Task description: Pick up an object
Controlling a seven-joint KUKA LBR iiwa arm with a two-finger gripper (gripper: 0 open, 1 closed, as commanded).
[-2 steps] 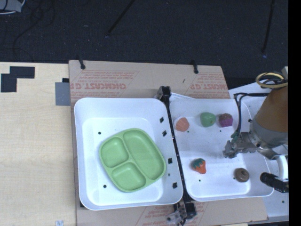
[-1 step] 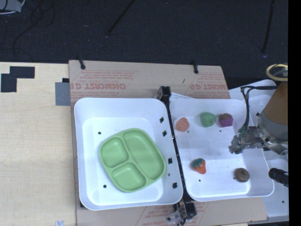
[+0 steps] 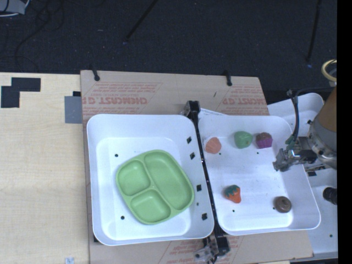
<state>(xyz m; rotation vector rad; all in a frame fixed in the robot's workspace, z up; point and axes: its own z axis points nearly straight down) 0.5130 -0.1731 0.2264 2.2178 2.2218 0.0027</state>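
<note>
The right bin (image 3: 258,224) holds several small objects: a pinkish-orange piece (image 3: 213,145) at its far left, a green piece (image 3: 243,139), a purple piece (image 3: 264,140), a red-orange strawberry-like piece with a green top (image 3: 233,193), and a brown ring (image 3: 283,204) near the front right corner. My gripper (image 3: 284,161) hangs over the bin's right side, right of the purple piece and above the brown ring. Nothing shows between its fingers.
The left bin (image 3: 104,147) carries a green three-compartment plate (image 3: 155,186). A black clip divider (image 3: 199,164) joins the two bins. Cardboard lies under both bins, and the arm's body fills the right margin.
</note>
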